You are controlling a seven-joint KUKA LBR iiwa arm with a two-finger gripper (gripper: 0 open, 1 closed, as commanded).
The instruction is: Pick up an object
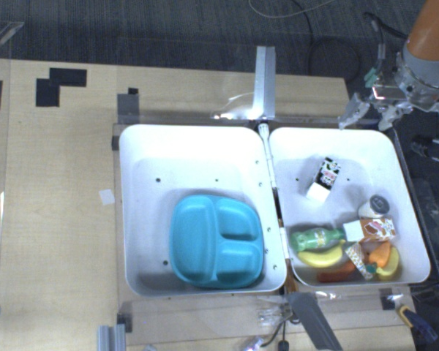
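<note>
The gripper (372, 113) is hovering above the far rim of the right bin (404, 168), fingers spread and pinching nothing. This looks like the approach step. Pickable things are lying in that bin: a box (323, 178) alone mid-bin, and a bottle (317, 238) and banana (320, 256) crowding the near corner, hard to separate here. Next it is needing to descend over one, likely the box.

A wooden bench (51, 218) fills the left of the frame, with black patches (60, 85) at upper left; a grey upright post (265, 82) stands at top centre; a thin cable (307, 9) loops over dark floor (154, 13) along the top.
</note>
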